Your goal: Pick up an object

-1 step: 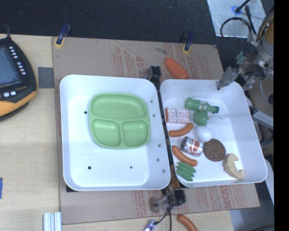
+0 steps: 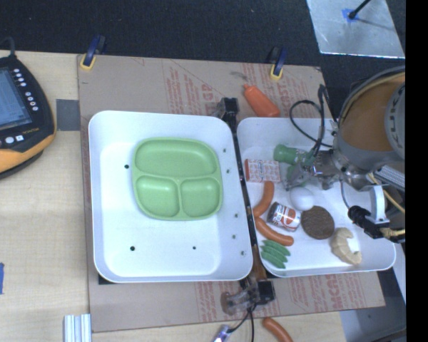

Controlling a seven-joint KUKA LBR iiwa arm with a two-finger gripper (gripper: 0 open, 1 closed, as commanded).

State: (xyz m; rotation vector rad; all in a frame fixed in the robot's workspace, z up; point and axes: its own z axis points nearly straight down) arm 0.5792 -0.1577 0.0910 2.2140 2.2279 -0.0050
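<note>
In the right bin, a small can lay toward the left wall with a white ball just beside it; the gripper hung right above the ball, its opening impossible to tell.

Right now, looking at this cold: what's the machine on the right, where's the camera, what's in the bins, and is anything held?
One fixed camera looks down at a slant. The grey and orange shape at right is a robot arm; its gripper sits low over the right bin. Whether it holds anything can't be told. That bin contains toy food: two sausages, a small can, a brown cookie, a white egg, green pea pods and a bread piece. The left bin holds a green divided plate. An orange carrot lies outside the bins; a control tablet sits far left.
</note>
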